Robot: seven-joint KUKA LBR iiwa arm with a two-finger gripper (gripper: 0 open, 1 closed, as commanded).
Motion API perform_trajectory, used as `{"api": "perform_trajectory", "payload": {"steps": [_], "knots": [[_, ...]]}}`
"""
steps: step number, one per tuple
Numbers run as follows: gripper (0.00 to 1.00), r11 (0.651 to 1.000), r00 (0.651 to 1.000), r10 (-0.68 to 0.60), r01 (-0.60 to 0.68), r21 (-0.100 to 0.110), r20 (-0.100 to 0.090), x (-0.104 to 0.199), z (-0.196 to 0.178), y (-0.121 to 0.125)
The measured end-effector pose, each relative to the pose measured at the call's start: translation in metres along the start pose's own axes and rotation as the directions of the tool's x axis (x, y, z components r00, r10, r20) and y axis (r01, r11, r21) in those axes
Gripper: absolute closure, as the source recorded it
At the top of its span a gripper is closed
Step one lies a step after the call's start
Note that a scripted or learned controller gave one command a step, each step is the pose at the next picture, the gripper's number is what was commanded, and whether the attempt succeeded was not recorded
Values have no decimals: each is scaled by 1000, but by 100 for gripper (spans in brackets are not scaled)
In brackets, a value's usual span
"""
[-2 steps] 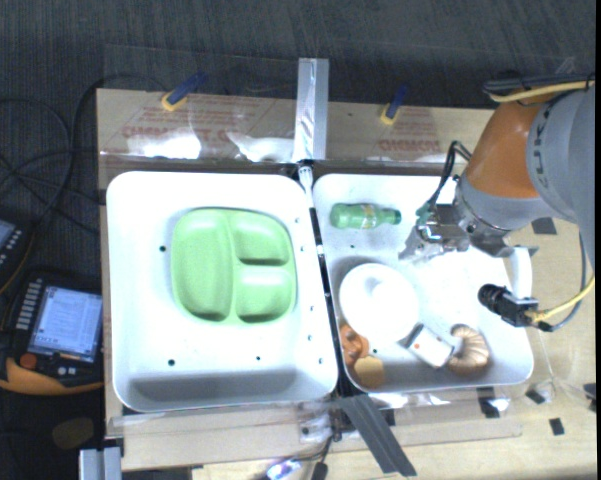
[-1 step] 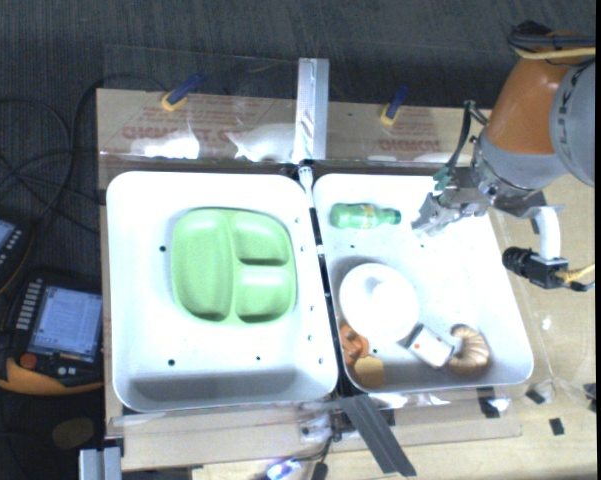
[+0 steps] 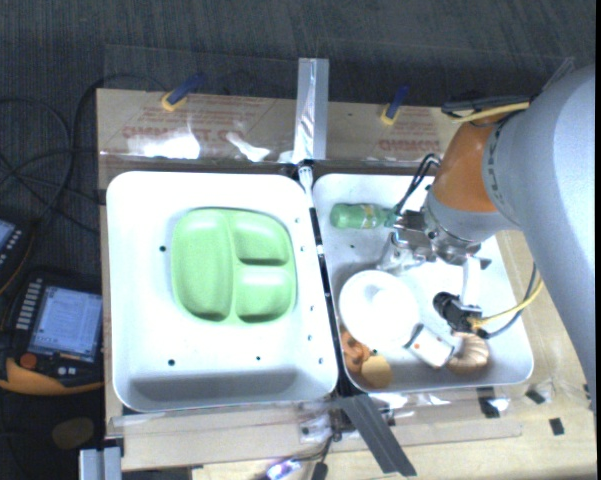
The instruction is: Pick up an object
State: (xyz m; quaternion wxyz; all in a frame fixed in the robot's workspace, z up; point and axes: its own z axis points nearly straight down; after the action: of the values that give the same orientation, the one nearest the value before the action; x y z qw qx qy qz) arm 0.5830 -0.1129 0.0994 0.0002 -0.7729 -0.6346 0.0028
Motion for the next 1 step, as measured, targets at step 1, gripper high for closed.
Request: {"api": "perform_trajectory", "payload": {"steps": [1], "knots": [[100,959,959,-285,285,-2,0,12,-84,-37]]}}
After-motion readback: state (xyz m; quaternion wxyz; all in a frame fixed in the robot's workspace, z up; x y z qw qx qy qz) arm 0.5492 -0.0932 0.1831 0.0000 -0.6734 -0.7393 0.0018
